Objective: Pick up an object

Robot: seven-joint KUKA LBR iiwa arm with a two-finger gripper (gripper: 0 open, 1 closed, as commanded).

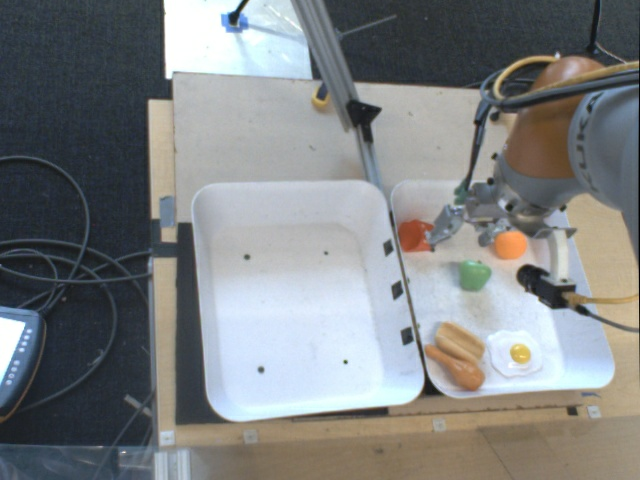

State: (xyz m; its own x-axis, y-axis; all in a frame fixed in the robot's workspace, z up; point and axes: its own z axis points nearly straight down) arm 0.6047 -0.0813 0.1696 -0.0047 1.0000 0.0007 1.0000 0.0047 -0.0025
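Right of centre, the gripper (438, 231) hangs over the upper part of the right bin (600, 360), its tip touching a red object (412, 235); whether the jaws clasp it I cannot tell. Nearby lie an orange ball (511, 245) and a green piece (475, 275); lower right, a hot dog (458, 342), sausage (455, 366) and fried egg (518, 354).

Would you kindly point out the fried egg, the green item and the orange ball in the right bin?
fried egg (518, 354), camera view, on its yolk.
green item (474, 274), camera view, its middle.
orange ball (511, 244), camera view, its middle.
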